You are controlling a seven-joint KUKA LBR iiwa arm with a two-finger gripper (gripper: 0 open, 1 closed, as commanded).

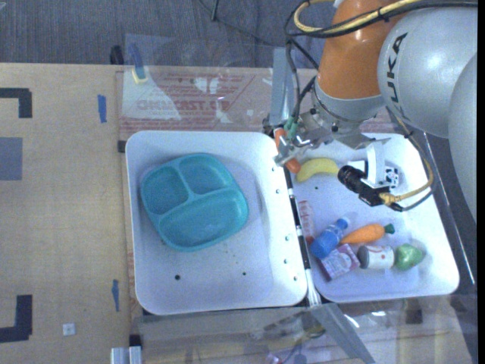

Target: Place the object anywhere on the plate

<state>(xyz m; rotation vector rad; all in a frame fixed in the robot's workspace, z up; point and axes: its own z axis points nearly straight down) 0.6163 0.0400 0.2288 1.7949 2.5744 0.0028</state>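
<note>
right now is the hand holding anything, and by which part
Cannot be told. The hand sits low over the right bin, right beside the banana, but the wrist hides the contact, so no hold on the banana can be confirmed.

The plate (pixel 195 201) lies in the left bin (pixel 151 279); the banana (pixel 316 168) lies in the right bin (pixel 439 271).

We take this for a robotics lab: a KUKA arm (pixel 424 59) trailing yellow cables (pixel 341 6) reaches over two white bins (pixel 220 294); the plywood surface (pixel 61 218) carries black corner marks (pixel 19 101) and blue tape tabs (pixel 101 108); toy food (pixel 364 233) fills one bin; grey carpet (pixel 91 14) lies beyond.
</note>
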